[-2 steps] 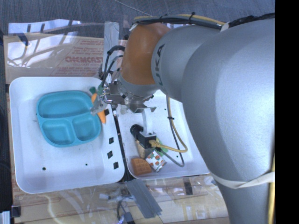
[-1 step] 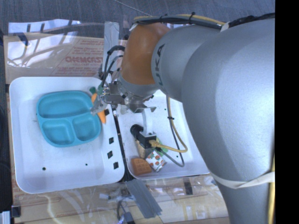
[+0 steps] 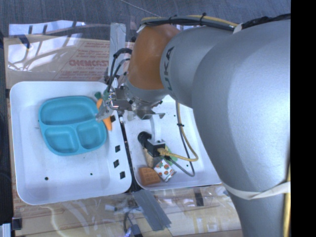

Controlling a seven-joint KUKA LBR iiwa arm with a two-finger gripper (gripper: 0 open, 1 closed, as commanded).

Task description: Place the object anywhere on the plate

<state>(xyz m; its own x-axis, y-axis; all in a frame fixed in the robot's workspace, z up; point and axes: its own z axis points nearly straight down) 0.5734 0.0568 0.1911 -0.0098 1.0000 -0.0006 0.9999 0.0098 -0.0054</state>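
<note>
A blue three-compartment plate (image 3: 69, 124) lies in the left white bin (image 3: 29, 181). My gripper (image 3: 105, 110) hangs over the plate's right rim, near the wall between the two bins. A small orange toy carrot (image 3: 108, 124) with a green top sits between its fingers, tilted, its orange ends showing above and below them. The carrot is right at the plate's right edge, over the rim rather than inside a compartment.
In the right bin (image 3: 197, 179), near its front left corner, lie a brown waffle-like piece (image 3: 147, 175) and a small white block with coloured spots (image 3: 166, 171). The grey arm covers most of that bin. Cardboard lies behind the bins.
</note>
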